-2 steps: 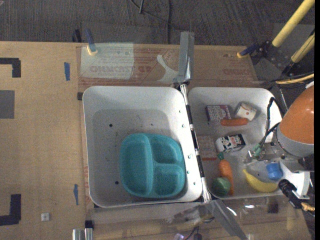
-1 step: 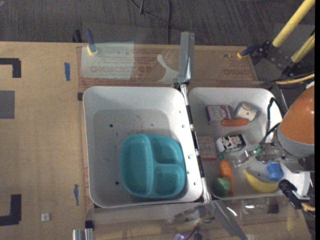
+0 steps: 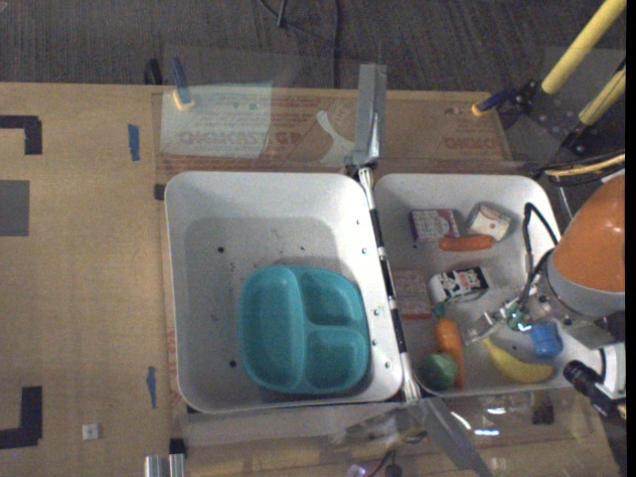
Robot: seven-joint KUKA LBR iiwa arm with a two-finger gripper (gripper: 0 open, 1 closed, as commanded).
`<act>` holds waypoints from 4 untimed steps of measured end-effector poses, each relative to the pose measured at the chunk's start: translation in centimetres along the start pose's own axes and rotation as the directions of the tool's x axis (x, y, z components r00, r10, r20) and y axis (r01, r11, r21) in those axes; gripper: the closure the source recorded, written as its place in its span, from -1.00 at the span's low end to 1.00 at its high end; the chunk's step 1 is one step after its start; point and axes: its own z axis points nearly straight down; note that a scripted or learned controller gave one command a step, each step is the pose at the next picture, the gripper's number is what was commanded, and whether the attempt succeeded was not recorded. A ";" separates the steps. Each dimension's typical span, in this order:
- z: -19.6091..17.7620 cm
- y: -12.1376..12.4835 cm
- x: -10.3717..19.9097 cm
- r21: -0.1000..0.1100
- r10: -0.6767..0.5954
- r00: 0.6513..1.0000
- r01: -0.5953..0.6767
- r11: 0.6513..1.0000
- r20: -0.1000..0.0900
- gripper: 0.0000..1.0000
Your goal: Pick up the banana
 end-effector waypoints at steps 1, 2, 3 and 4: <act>-1.1 0.1 -0.3 -0.008 0.005 1.000 -0.005 1.000 0.008 1.00; -3.7 1.3 4.8 0.002 -0.174 0.985 0.174 0.985 -0.001 1.00; -3.7 1.3 4.8 0.002 -0.173 0.985 0.173 0.985 -0.001 -1.00; -12.4 1.4 4.8 0.001 -0.242 0.970 0.242 0.970 0.000 -1.00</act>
